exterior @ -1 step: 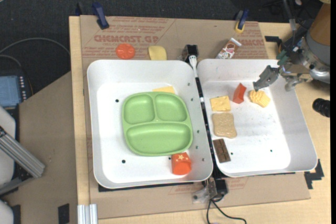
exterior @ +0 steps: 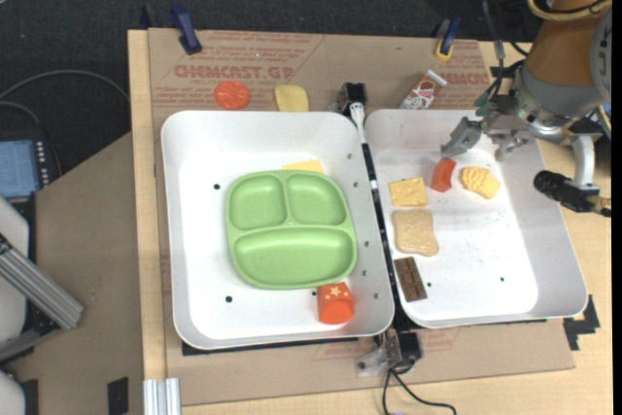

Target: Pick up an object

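The table (exterior: 292, 53) carries two shallow white bins side by side. The left bin (exterior: 190, 209) holds a large green divided plate (exterior: 290, 230), with a yellow piece (exterior: 303, 166) peeking from behind it and an orange block with a star (exterior: 335, 303) at its near edge.

The right bin (exterior: 544, 258) has more open floor, mostly along its near and right parts, so there is room to come straight down there. Its things cluster toward the far left: a tan slice (exterior: 415, 232), a yellow square (exterior: 408, 192), a brown bar (exterior: 410, 279) close against the left wall, a yellow ridged piece (exterior: 480, 181) and a small red block (exterior: 443, 174).

The hand (exterior: 478, 137) hovers just above the red block and the ridged piece, its fingers (exterior: 459, 141) spread apart and holding nothing.

The red block looks the likeliest target: probably light, rigid plastic, smooth and a bit slippery. It stands taller than the flat slices, so pinching its two upright sides should work. The ridged piece just beside it may get nudged.
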Controlling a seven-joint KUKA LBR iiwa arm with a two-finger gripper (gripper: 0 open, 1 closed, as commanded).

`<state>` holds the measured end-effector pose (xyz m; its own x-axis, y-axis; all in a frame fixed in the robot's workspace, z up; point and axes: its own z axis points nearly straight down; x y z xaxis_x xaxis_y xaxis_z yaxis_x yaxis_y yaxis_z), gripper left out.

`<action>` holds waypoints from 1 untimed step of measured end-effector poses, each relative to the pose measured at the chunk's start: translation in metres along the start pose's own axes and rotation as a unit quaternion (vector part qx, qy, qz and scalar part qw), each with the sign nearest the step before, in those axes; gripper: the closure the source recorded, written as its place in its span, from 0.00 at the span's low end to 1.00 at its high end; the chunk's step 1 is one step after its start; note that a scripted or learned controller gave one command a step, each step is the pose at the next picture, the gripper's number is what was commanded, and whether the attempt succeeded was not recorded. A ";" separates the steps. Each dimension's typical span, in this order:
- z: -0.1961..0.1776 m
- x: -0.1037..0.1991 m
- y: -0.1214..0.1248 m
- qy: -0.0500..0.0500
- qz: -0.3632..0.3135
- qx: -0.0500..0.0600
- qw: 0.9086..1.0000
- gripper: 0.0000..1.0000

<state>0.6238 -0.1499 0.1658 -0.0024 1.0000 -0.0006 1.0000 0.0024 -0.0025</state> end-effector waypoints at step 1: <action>0.065 0.000 0.006 -0.002 0.001 -0.007 1.000 0.00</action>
<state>0.6298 -0.1504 0.1010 -0.0004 1.0000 -0.0037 0.9999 0.0005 0.0122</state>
